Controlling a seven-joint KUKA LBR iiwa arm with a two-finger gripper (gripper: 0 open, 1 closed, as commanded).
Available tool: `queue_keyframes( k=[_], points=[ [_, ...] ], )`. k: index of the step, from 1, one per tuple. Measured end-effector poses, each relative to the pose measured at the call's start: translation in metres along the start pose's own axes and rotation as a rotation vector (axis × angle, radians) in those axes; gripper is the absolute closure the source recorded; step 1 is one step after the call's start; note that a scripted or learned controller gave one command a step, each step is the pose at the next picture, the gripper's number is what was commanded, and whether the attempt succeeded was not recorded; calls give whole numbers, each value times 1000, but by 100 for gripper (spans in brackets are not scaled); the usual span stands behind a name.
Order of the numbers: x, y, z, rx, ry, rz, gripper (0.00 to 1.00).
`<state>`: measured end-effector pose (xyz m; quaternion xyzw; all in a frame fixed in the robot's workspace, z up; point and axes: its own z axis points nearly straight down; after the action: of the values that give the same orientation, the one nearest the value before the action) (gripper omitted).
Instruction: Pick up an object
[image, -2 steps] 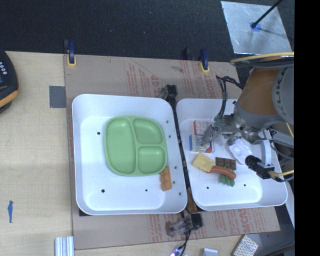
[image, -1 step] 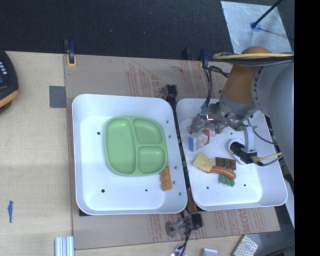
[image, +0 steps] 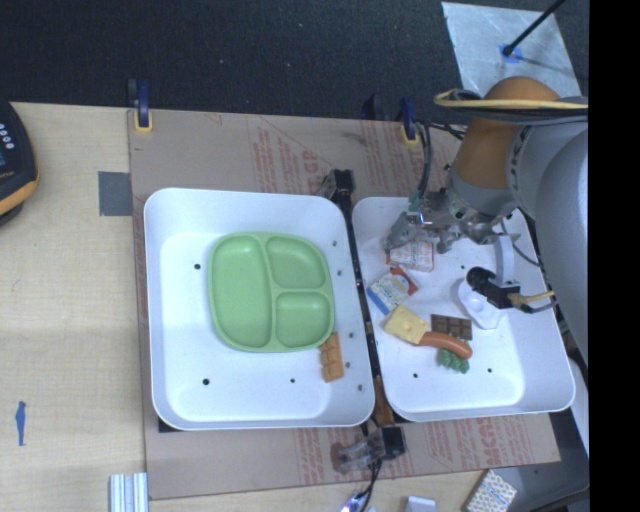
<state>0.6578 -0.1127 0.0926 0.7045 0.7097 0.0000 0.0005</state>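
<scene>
Gripper (image: 418, 232) sits low at the far end of the right bin (image: 540, 395), over a red-and-white packet (image: 413, 255); I cannot tell how its fingers stand; nearer than the packet lie a blue wrapper (image: 388, 290), cheese wedge (image: 404, 325) and carrot (image: 446, 345).

Honestly nothing here is properly readable. The brown cardboard sheet (image: 250, 150) under the two bins has faded red printing running along its edges, up by the top strip and again down near the bottom right, but the letters are too faint and small to make out. The little blue and white packet (image: 388, 291) in the right bin (image: 540, 385) has some print on it too, just a blur. Same with the red and white wrapper (image: 415, 255) above it.
</scene>
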Motion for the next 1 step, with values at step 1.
queue_keyframes(
  k=[1],
  points=[
    [9, -45, 1, 9, 0, 5, 0]
  ],
)
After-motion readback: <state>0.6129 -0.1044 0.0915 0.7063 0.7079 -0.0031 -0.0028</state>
